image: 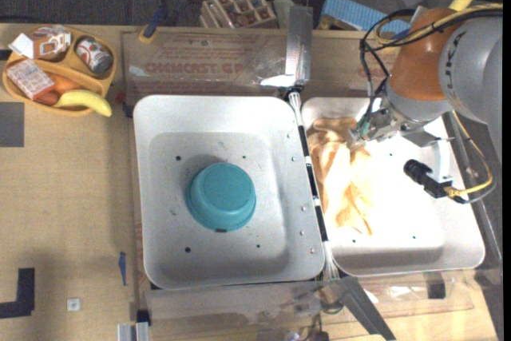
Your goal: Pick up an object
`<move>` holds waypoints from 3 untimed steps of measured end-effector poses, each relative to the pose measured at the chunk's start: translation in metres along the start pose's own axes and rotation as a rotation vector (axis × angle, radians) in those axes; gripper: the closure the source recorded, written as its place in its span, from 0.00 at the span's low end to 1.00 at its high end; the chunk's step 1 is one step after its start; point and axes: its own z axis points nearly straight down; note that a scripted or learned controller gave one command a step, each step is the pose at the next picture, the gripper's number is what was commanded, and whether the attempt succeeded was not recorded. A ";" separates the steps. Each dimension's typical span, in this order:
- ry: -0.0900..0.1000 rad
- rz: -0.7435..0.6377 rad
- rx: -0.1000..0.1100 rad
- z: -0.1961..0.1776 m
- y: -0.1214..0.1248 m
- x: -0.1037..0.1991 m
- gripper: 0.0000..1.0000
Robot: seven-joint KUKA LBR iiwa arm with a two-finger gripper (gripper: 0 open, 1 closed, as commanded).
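Camera view, one entry: counter (64, 220) bearing two white bins side by side. Item 1: left bin (160, 141), holding a single teal bowl (222, 196), apparently upturned, near the bin's middle and well apart from every wall. Item 2: right bin (415, 239), holding one crumpled cloth (345, 186), pale cream with orange patches, lying along the side nearest the left bin and running from the far corner toward the middle. Item 3: arm (447, 68), grey with an orange band, reaching in from the right over the right bin's far edge. Item 4: end effector (366, 128), at the far end of the cloth, at or just above its upper folds; contact cannot be confirmed, and how far open it stands, or whether it has any fabric in it, cannot be told from this angle. Item 5: yellow tray (22, 89) with a banana (86, 101) and packaged food, at the counter's far left corner, outside both bins. Handling note, as judgement: the cloth appears to be the chosen object, and the step in hand is settling onto it. A raised fold should give more to grip than a flat stretch. The descent should stay off the bin wall, and the closing should finish before any lift. Limp fabric will trail, so a straight, high lift should help clear the rim.
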 end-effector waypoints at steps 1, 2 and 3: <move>0.000 0.000 0.000 0.000 0.000 0.000 0.00; -0.004 0.001 -0.005 -0.011 0.001 -0.002 1.00; -0.004 0.001 -0.004 -0.011 0.001 -0.002 0.00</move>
